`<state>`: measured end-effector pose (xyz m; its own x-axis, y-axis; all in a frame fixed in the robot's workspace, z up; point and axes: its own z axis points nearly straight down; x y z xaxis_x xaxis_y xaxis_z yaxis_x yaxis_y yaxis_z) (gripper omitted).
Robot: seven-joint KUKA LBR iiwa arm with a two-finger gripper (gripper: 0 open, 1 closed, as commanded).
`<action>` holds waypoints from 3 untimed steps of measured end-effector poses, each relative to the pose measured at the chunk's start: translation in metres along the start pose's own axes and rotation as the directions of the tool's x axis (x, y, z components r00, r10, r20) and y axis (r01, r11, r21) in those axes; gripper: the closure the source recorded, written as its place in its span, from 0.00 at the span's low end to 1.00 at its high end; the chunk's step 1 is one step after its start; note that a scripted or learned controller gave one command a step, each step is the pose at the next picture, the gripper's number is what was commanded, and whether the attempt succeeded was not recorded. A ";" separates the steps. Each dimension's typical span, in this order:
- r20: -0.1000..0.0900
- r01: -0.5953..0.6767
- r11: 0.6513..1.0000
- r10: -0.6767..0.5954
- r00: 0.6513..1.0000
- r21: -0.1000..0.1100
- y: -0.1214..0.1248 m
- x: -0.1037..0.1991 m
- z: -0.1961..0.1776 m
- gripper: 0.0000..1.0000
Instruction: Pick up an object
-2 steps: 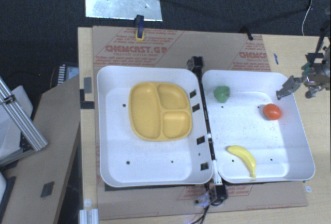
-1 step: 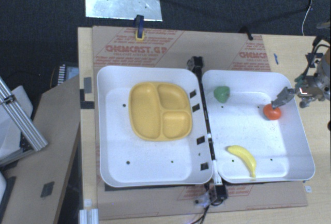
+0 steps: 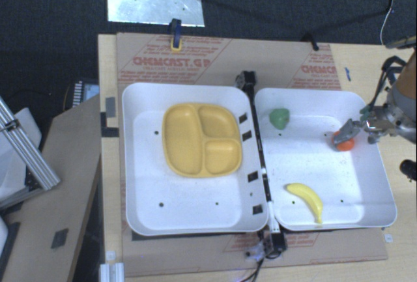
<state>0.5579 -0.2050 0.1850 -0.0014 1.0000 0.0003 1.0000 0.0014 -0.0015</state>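
jaws at right edge of frame, grip state unreadable | orange object touched them, just lower left | banana well below, lying diagonally

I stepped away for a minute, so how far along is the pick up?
Nothing looks lifted yet. The banana and green object lie untouched in the right bin; the yellow tray sits in the left bin. In hand: the claw is down at the orange object. Left: a confirmed grasp and lift.
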 end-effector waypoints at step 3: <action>0.002 0.003 1.000 -0.003 1.000 -0.008 0.003 0.006 -0.018 1.00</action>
<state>0.5606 -0.1994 0.2031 -0.0043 1.0000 -0.0021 1.0000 0.0044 0.0066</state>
